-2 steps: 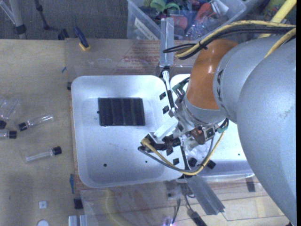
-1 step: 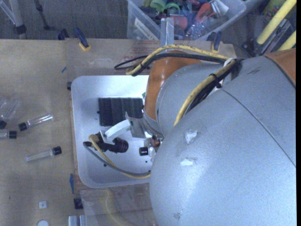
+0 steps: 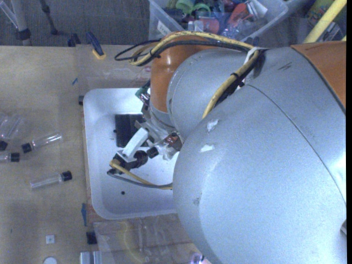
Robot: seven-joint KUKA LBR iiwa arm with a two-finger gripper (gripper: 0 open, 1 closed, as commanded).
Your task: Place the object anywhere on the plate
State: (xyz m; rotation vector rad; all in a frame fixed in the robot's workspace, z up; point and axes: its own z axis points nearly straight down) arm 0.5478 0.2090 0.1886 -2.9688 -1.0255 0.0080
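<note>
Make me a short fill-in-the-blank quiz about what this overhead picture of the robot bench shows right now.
1. The big grey robot arm wears a band of ____ colour above its wrist.
2. The arm's wrist hangs over a shallow bin of ____ colour.
3. Small clear plastic vials with ____ caps lie on the wooden bench left of the bin.
4. A clear plastic tub of colourful toys stands at the ____ of the view.

Missing words: orange; white; black; top
</note>
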